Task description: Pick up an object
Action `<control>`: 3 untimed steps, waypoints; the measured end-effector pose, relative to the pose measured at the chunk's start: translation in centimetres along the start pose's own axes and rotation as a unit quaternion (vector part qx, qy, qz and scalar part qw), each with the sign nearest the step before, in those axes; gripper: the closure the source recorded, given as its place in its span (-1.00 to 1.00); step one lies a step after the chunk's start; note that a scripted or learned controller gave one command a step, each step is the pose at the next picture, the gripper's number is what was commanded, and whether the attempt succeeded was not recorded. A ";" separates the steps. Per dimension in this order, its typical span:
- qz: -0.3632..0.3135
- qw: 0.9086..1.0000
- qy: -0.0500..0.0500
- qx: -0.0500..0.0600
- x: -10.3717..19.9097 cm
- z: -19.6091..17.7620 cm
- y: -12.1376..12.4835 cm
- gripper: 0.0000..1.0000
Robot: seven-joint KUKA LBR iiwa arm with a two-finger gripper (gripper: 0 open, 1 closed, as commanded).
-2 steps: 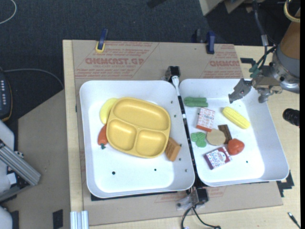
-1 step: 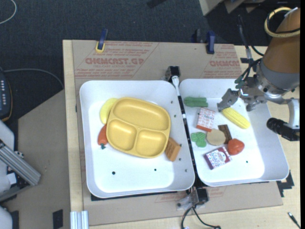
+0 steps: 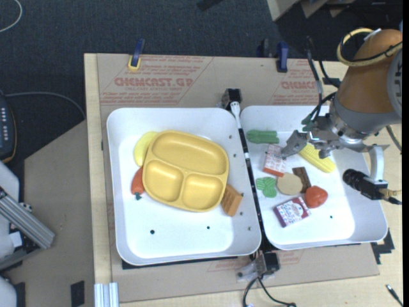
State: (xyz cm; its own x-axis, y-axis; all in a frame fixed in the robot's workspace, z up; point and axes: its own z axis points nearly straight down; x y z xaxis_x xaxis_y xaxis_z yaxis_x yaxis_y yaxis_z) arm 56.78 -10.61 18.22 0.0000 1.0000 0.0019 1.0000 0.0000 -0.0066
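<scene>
Camera view from above: the gripper (image 3: pixel 311 143) hangs over the right bin (image 3: pixel 367 226), fingers spread apart with nothing between them, just above a yellow corn cob (image 3: pixel 319 159). Crowded close by lie a red-and-white packet (image 3: pixel 274 160), a green piece (image 3: pixel 262 136), a green leafy toy (image 3: pixel 266 185), a tan disc (image 3: pixel 289 185), a brown bar (image 3: pixel 301 176), a red tomato (image 3: pixel 316 196) and a maroon packet (image 3: pixel 291 211). The left bin (image 3: pixel 128 190) holds a yellow divided tray (image 3: pixel 184 170).
</scene>
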 end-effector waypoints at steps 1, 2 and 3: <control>0.000 1.000 0.000 0.000 -0.4 4.4 0.0 -1.00; 0.000 1.000 0.000 -0.005 -0.4 9.2 0.2 -1.00; 0.000 1.000 -0.001 -0.011 -0.4 7.8 0.5 1.00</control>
State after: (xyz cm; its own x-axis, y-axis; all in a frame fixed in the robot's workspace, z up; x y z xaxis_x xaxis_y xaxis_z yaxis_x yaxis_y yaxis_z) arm 57.21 -11.00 10.46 0.0008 1.0000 -0.0007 0.9999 -0.0008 0.0148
